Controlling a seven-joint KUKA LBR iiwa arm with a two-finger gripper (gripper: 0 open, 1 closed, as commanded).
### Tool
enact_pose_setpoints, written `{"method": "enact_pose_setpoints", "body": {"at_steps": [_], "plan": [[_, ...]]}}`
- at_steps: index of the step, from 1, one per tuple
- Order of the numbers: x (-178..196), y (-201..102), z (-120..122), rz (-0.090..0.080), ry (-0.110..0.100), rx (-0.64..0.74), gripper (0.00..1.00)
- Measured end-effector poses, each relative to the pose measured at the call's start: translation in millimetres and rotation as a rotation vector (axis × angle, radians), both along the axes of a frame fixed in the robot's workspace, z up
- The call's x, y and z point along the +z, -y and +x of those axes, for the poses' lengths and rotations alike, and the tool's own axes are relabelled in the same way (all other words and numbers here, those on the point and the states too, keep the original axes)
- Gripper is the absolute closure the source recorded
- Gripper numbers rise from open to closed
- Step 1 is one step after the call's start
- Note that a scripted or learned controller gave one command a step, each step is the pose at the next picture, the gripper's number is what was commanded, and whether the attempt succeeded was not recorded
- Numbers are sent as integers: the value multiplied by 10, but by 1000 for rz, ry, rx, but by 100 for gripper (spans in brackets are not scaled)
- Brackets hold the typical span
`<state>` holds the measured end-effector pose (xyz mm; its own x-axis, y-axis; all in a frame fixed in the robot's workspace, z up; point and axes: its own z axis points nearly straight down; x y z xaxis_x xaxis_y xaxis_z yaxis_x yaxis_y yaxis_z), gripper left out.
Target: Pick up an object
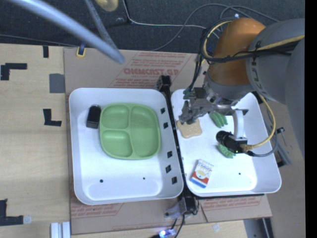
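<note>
Bench: pale wood-grain top point(25, 148) with black tape marks along its left side; a brown cardboard sheet point(148, 68) with red print lies under both bins.
Room: a dark floor runs across the top of the view, with thin cables trailing over it and a grey pole crossing the upper left corner at a slant.
Left bin point(81, 182): holds a green divided plate point(130, 132) near its middle, three compartments, all bare. A small black block point(93, 116) sits touching the plate's left rim, toward the bin's far left corner.
Right bin point(262, 182): a tan flat sponge-like square point(190, 130) lies by the bin's left wall, just under the gripper. A small white carton point(201, 173) with red and blue print lies near the front edge, tilted. A green piece point(218, 118) lies at the bin's middle and another green piece point(226, 150) lies a little nearer the front.
Arm: grey with the orange band, it comes in over the right bin's far right corner.
Gripper point(190, 114): low over the tan square, near the left wall; whether it touches the square cannot be told.
Fingers: cannot tell whether spread or closed; the metal parts blur together.
Hidden: the arm covers the right bin's far edge; a black fitting with a yellow cable overlaps the nearer green piece.
</note>
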<state>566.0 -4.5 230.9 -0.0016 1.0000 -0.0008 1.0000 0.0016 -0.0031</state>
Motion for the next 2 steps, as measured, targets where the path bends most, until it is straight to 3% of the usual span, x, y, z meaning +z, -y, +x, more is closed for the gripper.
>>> {"method": "enact_pose_setpoints", "body": {"at_steps": [2], "plan": [[-161, -992, -621, 1, -2, 4, 100]]}}
